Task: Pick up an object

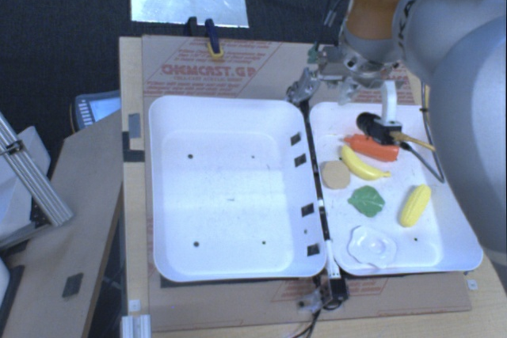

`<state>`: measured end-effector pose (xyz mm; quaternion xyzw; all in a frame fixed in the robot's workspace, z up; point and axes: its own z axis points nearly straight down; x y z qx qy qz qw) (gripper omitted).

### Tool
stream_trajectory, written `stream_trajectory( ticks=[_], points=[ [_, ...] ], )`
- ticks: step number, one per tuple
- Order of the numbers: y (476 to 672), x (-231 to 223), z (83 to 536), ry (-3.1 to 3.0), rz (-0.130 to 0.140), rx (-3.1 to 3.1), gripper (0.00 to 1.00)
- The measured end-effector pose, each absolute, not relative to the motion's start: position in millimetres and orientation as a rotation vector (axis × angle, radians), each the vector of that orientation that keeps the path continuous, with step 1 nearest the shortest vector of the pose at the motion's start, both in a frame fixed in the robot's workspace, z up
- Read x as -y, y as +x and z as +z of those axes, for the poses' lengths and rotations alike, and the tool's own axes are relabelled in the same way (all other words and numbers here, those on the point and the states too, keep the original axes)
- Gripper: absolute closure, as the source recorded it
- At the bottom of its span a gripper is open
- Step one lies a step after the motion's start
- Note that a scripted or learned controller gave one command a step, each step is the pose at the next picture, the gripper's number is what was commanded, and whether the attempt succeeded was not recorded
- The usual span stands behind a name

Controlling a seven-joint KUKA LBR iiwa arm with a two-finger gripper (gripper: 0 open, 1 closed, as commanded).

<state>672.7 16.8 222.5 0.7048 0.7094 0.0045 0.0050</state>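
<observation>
Plainly, everything worth picking lies in the right bin (455, 249), and all of it sits toward the near side from the gripper (299, 89), which hangs over that bin's far-left corner, close to the divider between the two bins. Whether the gripper is apart or together I cannot tell from this angle. Nearest to it are the orange carrot (371, 146) and the yellow banana (363, 164), lying just beside each other, both with their long axes running roughly across the bin and slanting a little nearward on the right. A tan disc (336, 175) rests just nearward of them by the divider. I judge the coming move to be a reach nearward and rightward, with the grip set across the carrot's length.
</observation>
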Motion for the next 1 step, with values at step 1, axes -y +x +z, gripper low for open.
stream_trajectory(
  ticks=[1],
  points=[
    [670.0, -16.4, 231.2, 2.206, 0.007, -2.229, 1.0]
  ],
)
